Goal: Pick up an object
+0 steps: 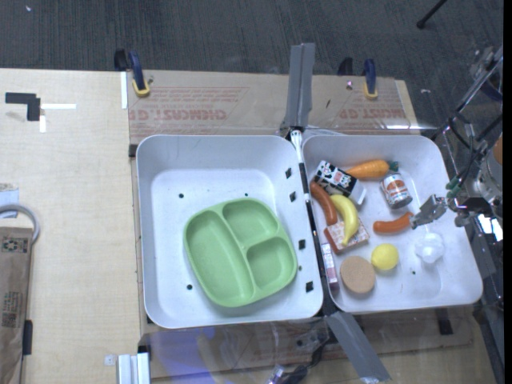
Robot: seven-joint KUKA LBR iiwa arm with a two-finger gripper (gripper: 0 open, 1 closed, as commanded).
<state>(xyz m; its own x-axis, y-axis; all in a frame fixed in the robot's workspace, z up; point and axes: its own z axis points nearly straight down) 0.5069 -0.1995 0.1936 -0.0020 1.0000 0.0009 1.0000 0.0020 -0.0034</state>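
The arm (488,182) is cut off at the right edge, and the brown bag (14,294) at the left

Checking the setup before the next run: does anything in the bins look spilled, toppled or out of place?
Nothing stands out. The green tray lies flat in the left bin; the food items sit loose in the right bin, the small can on its side.

Both bins (152,238) were white. The left one held a pale green divided plate (240,250). In the right one lay an orange carrot (370,168), a yellow banana (346,214), a yellow lemon (385,257), two reddish-orange sausages (391,224), a tan round biscuit (358,275), a black-and-white cow-patterned carton (336,178) and a red-labelled can (395,190). The worktop (72,214) was light wood.
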